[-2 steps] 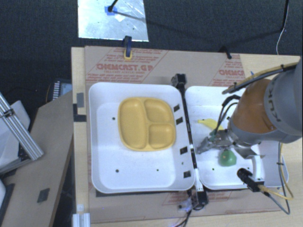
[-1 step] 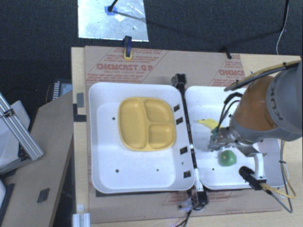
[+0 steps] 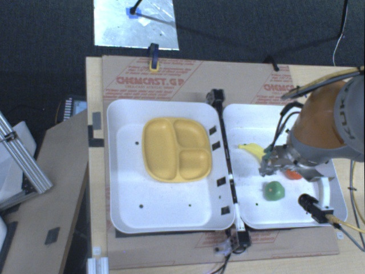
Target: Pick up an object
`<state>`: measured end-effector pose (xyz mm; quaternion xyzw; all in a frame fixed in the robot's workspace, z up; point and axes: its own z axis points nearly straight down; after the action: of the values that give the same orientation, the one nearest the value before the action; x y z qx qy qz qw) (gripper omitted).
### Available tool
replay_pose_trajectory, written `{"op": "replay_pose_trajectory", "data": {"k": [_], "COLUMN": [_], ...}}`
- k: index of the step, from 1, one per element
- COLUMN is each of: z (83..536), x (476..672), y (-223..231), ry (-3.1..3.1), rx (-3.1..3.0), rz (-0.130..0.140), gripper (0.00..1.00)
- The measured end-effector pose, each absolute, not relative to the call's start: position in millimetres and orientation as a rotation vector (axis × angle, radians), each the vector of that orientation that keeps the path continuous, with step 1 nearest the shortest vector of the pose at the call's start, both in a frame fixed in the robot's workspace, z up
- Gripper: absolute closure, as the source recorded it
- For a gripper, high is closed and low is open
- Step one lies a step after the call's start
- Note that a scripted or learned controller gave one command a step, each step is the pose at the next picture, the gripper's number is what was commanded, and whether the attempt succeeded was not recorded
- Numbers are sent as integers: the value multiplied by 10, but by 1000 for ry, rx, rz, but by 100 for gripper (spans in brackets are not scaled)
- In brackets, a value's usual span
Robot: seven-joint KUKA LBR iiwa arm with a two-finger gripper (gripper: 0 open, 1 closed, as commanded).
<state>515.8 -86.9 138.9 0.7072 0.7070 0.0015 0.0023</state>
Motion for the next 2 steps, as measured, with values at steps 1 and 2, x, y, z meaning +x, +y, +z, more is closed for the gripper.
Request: {"op": "replay_pose_trajectory", "data": {"k": [1, 2], "z": [1956, 2387], "x": [5250, 5254], "y": [-801, -779], "ry": [2223, 2223], "rx": [2212, 2213], "rz": [7, 5], "gripper": [100, 100]}}
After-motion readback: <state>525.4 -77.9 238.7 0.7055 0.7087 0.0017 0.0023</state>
